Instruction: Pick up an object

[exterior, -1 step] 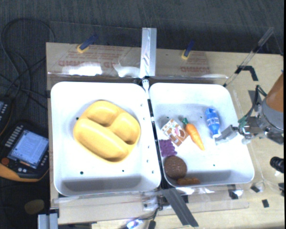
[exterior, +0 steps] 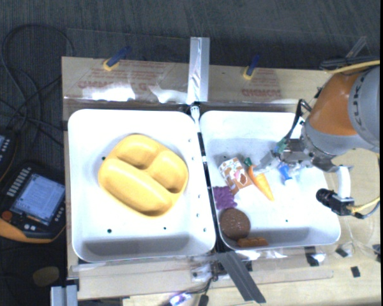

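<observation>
Camera view: tool point(exterior: 272, 160) low in the right bin point(exterior: 306, 231), its grip state unclear — just beside a carrot point(exterior: 262, 182) and a packet point(exterior: 235, 173). Left bin point(exterior: 83, 234) holds a yellow lump point(exterior: 143, 173).

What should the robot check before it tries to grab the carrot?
1. Gripper is over the right bin: ok.
2. Gripper is close to the carrot: ok, just up and right of it.
3. Fingers open wide enough: cannot tell.
4. Room around the carrot: not ok, the snack packet touches its left side.
5. Gripper carries nothing already: cannot tell.
6. Yellow bread toy out of the way: ok, it lies in the left bin.
</observation>
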Robot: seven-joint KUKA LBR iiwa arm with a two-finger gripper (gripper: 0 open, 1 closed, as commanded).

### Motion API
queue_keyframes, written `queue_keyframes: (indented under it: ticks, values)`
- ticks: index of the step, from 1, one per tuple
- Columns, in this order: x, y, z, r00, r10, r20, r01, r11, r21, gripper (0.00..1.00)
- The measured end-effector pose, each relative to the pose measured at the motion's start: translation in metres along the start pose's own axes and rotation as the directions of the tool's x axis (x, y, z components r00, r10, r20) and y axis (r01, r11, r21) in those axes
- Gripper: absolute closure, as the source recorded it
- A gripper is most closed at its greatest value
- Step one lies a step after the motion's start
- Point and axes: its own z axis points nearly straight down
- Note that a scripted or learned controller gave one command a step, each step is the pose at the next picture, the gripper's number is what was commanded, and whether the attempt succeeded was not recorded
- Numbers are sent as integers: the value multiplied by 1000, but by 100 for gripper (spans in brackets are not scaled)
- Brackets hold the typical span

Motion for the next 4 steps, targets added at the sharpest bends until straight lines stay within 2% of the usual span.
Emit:
queue_keyframes:
  ticks: [1,2,3,4]
  values:
    - [-10,41,47,1000,5,-5,-5,1000,-9,0]
    - [-12,41,37,1000,3,2,-3,1000,-12,100]
    - [57,-27,45,958,288,-1,-288,957,-19,100]
    - [55,-27,46,957,291,1,-291,957,-19,0]
